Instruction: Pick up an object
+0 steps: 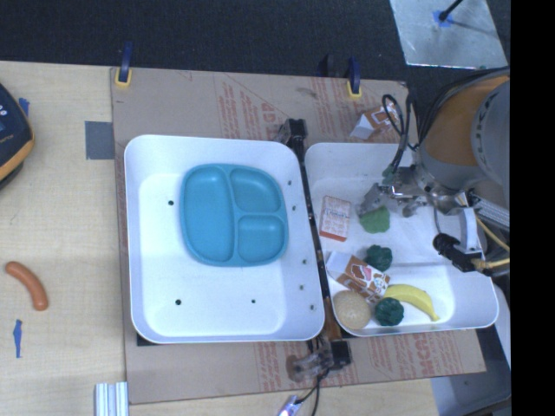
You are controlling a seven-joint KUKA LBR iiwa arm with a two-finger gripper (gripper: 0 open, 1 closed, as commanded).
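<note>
Banana (413,299) in right bin (460,315), long axis slanting toward lower right. Hand (381,199) above green piece (375,220); grip state cannot tell. Blue divided plate (234,213) in left bin (147,232).

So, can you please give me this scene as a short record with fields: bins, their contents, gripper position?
left bin: white shallow bin holding a blue divided plastic plate
right bin: white shallow bin holding a yellow banana, light green piece, two dark green pieces, small packets
gripper: low above the light green piece
outside bins: orange sausage on the bench
</note>
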